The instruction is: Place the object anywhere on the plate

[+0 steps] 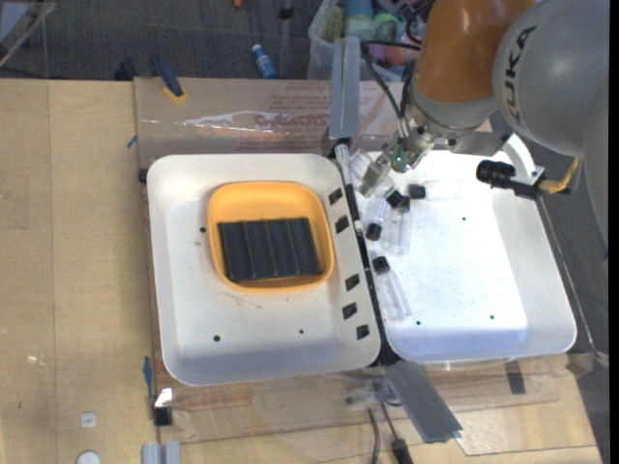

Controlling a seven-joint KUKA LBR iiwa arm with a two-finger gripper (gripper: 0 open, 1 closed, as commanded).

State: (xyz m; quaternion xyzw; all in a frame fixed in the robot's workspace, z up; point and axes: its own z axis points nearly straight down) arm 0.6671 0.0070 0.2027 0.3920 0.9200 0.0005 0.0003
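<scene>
Two white bins (184, 346): left holds a yellow plate (271, 198) bearing a dark ridged block (269, 248); jaws' state unclear.

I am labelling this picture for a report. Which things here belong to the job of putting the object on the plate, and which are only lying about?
Belong to the job:
- yellow plate in the left bin
- dark ridged block lying on the plate
- end effector above the right bin

Only lying about:
- blue bottle behind the bench
- box of toys at the back
</scene>
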